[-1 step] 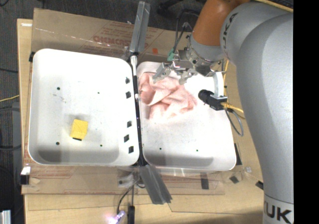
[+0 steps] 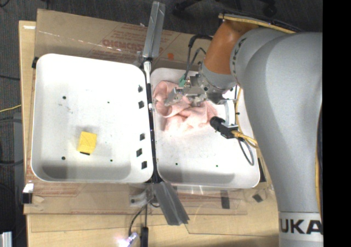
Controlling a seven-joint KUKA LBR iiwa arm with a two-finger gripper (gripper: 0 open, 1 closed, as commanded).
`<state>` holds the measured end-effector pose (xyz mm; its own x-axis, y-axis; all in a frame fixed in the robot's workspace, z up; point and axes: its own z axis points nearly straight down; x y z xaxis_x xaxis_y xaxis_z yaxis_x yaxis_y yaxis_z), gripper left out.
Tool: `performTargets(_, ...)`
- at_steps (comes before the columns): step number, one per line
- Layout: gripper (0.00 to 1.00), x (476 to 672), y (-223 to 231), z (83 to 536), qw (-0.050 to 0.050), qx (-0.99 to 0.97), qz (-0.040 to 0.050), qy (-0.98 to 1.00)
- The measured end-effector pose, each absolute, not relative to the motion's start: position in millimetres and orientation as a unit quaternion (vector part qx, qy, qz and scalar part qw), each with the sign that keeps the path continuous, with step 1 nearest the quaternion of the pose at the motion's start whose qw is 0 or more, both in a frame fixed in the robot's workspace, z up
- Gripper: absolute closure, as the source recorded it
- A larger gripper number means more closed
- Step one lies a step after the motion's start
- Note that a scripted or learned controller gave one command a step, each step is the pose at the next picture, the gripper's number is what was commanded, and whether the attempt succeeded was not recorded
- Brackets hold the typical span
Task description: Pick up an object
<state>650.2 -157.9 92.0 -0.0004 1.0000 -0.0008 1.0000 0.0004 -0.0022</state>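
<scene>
Now my hand (image 2: pixel 184 94) sits atop the pink cloth (image 2: pixel 184 114); whether it's clenched, I cannot tell. Best pinch a raised fold near the cloth's middle.

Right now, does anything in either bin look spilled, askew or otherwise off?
Nothing looks spilled or damaged. The pink cloth lies crumpled in the right bin, bunched toward its upper left, with the gripper low over it. The yellow block sits slightly skewed in the left bin.

A single fixed camera looks down at a slant on the bench (image 2: pixel 33 37), both white bins (image 2: pixel 49 76) in frame, arm (image 2: pixel 285 103) entering from the right.
</scene>
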Motion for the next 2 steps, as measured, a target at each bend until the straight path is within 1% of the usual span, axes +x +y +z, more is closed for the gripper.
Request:
performTargets(1, 1.0, 650.6, -156.6, 101.9, 0.001, -0.705, 0.0014, -0.709)
performTargets(2, 1.0, 657.1, -98.4, 196.2, 0.0, -0.682, 0.0004, -0.731)
